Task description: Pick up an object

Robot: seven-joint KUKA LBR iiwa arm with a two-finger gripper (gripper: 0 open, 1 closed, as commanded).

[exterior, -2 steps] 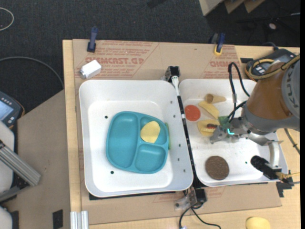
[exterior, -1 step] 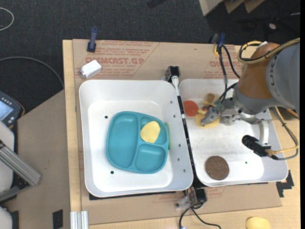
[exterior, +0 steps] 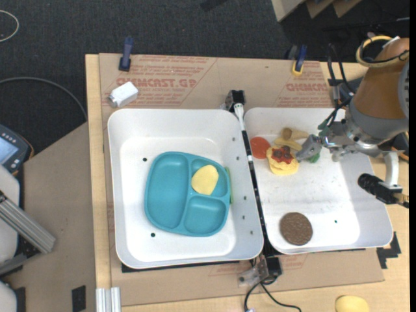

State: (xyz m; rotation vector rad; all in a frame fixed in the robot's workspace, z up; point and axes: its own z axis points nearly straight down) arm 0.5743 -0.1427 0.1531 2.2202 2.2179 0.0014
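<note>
I have the grey arm with its orange band reaching in from the right, and its two-finger gripper (exterior: 311, 149) sits low over the right white bin (exterior: 338, 236), just beside a small cluster of toy food. Whether the claw is open or closed I cannot tell from up here; nothing shows held in it. The nearest candidate is the yellow toy piece with a red topping (exterior: 283, 160), touching or almost touching a flat orange-red disc (exterior: 260, 147) and close to a small tan piece (exterior: 286, 134). A round brown patty-like disc (exterior: 296, 228) lies well apart, near the bin's front. In the left white bin (exterior: 123, 194) a teal sectioned plastic plate (exterior: 170, 197) carries a pale yellow oval piece (exterior: 205, 179).

My worry is the crowding: I judge a closing claw could nudge the cluster aside or catch two pieces at once, and the flat discs offer little edge to pinch
</note>
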